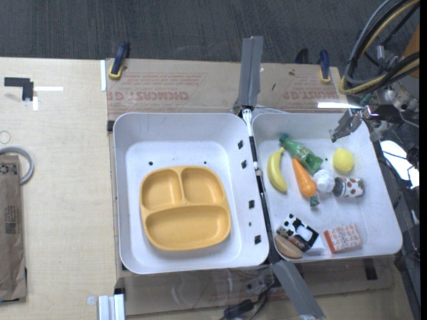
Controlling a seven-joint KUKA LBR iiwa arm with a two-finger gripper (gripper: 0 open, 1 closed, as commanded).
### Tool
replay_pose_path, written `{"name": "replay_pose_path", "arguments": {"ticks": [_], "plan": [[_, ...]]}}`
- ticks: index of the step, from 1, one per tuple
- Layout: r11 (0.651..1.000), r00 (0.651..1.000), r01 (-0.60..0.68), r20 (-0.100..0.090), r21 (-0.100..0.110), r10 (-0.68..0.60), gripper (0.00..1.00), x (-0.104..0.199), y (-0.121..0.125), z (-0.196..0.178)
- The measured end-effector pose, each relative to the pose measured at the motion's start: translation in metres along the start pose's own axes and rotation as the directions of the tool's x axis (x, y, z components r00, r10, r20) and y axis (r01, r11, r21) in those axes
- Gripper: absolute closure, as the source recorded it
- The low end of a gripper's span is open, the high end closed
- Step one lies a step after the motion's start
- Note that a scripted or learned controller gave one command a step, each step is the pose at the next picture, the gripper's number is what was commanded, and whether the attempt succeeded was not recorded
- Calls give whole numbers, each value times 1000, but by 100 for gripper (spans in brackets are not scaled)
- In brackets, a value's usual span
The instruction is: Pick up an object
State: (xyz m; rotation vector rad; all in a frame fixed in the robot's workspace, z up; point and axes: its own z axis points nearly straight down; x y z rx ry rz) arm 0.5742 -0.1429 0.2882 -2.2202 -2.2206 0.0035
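Front edge of right bin (393, 239) packs cow-print toy (297, 232) and red box (344, 237), lemon (343, 160) behind sits clear, likely easiest pick; pincer (347, 127) hovers at far rim, holding nothing, spread can't tell.

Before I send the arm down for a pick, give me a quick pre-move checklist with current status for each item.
1. gripper positioned over the right bin: ok, it sits above the bin's upper right corner.
2. Nothing already held: ok, no object shows at the gripper.
3. Finger state: cannot tell, too small and blurred.
4. Nearest target isolated: ok, the lemon lies apart from its neighbours.
5. Middle cluster free for a clean grasp: not ok, the carrot, the green bottle and a white object touch or overlap.
6. yellow divided plate out of the way: ok, it lies in the left bin.
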Motion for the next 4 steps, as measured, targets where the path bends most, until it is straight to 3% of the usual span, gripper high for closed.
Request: {"name": "replay_pose_path", "arguments": {"ticks": [1, 2, 3, 4], "plan": [[999, 999, 45, 1, 1, -45, 0, 31, -1, 88], [977, 977, 211, 1, -1, -211, 0, 40, -18, 197], [978, 978, 206, 2, -2, -206, 100, 38, -18, 188], [1000, 1000, 0, 1, -1, 0, 100, 66, 1, 97]]}}
